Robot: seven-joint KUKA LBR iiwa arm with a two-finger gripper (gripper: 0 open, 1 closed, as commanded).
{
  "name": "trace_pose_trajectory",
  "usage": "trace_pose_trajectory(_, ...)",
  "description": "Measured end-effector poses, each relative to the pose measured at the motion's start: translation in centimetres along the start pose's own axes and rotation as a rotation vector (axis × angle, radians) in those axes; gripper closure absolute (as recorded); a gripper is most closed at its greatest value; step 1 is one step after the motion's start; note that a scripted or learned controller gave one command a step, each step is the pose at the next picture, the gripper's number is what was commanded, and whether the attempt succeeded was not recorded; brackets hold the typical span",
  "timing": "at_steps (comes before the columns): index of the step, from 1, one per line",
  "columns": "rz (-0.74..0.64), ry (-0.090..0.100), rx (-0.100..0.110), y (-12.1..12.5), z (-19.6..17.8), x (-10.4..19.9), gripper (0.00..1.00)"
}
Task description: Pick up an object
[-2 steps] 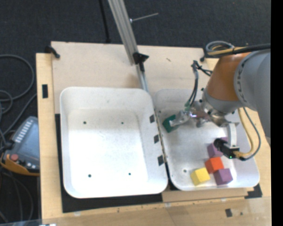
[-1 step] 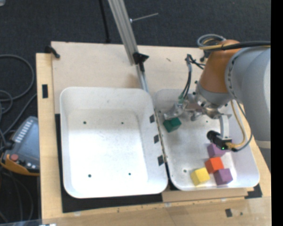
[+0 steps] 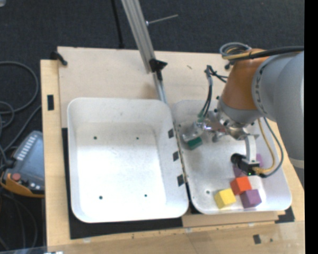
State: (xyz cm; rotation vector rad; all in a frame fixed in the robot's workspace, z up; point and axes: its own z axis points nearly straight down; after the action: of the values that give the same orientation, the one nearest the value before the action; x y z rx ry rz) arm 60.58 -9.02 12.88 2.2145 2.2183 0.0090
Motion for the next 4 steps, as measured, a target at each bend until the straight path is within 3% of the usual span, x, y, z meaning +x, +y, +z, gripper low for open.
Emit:
trace_pose_trajectory(1,-0.002,0.0,0.006,4.6,3.3,0.0,0.0)
trace_pose_trajectory(3,0.003,-0.001,0.008,-0.1,1.2,-0.6,0.0)
trace_pose_trajectory(4,0.006,0.0,0.007,0.1,0.2,-0.7,1.0)
